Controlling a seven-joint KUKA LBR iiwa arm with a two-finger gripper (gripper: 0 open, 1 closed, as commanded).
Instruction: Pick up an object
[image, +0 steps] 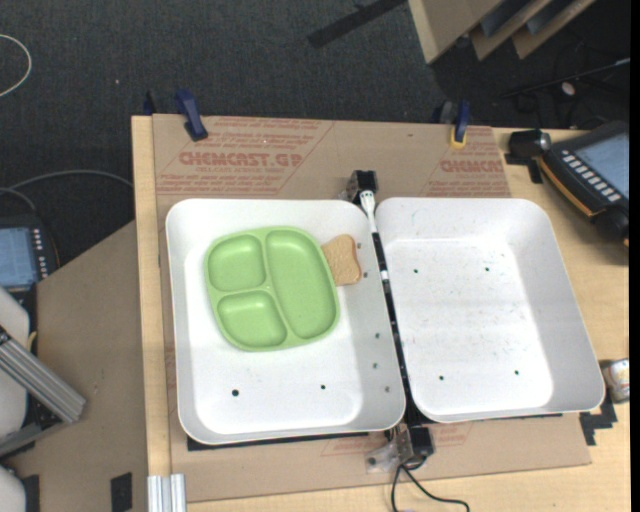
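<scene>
Two bins (200, 400); one plate (272, 288).

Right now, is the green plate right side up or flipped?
Right side up: the plate lies flat in the left bin, its three compartments facing up.

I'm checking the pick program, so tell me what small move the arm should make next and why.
Probably bring the gripper in over the left bin, above the tan cracker-like piece. It lies flat beside the green divided plate, touching its right rim, and looks the smaller, easier grasp.
</scene>
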